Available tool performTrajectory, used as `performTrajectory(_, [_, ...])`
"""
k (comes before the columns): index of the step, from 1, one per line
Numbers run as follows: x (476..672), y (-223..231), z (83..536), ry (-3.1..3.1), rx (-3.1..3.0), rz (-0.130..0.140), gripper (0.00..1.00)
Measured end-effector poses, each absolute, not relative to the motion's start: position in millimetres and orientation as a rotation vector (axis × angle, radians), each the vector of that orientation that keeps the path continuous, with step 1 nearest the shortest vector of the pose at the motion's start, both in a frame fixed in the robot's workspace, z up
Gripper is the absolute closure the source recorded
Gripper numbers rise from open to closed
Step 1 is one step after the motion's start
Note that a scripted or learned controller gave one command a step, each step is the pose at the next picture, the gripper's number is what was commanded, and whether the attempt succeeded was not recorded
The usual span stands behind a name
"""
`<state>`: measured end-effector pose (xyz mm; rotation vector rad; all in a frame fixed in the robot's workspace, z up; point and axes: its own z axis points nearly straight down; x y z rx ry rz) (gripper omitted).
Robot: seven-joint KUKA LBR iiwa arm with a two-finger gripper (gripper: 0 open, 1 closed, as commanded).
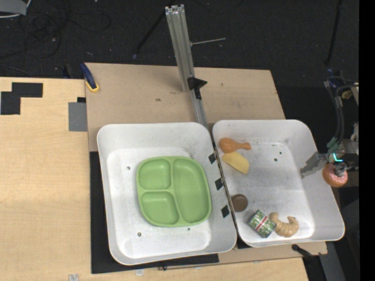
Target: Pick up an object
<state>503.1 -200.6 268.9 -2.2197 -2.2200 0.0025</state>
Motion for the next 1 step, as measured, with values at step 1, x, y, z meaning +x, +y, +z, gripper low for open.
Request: performTrajectory(1, [503.3,-200.6,269.4,-2.221,-2.220,0.002,0.00])
